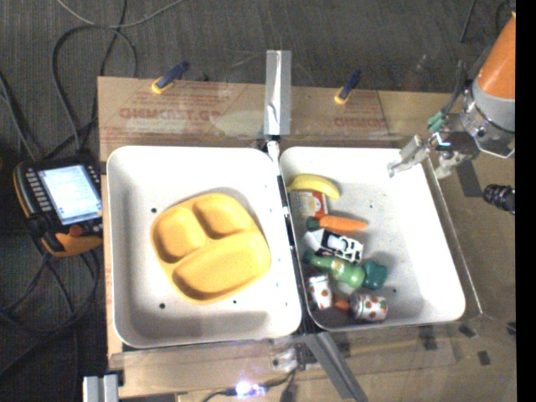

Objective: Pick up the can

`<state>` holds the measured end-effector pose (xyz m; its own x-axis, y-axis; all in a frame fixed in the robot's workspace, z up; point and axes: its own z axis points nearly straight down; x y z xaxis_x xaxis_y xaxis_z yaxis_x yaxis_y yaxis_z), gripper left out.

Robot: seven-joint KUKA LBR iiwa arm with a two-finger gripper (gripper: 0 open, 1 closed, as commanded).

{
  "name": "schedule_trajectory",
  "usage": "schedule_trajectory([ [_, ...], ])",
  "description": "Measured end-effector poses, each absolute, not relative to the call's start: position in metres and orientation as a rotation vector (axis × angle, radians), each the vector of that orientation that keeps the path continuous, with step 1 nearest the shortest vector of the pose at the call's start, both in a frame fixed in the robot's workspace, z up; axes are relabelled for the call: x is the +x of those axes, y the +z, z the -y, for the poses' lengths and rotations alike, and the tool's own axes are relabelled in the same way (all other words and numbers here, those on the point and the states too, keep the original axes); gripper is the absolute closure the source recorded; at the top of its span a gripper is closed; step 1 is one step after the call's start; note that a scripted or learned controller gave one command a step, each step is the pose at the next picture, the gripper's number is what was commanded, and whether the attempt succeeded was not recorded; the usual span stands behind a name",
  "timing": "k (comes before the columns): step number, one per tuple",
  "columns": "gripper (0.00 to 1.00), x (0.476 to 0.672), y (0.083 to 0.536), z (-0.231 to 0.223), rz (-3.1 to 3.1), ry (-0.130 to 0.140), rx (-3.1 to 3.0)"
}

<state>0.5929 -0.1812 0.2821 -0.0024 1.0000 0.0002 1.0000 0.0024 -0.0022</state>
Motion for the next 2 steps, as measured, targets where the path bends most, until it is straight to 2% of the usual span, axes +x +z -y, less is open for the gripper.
schedule_trajectory([
  [1, 0.0, 0.522, 0.158, 0.202, 2.549, 0.001, -1.832],
  [2, 0.0, 0.559, 0.09, 0.204, 2.545, -0.005, -1.861],
])
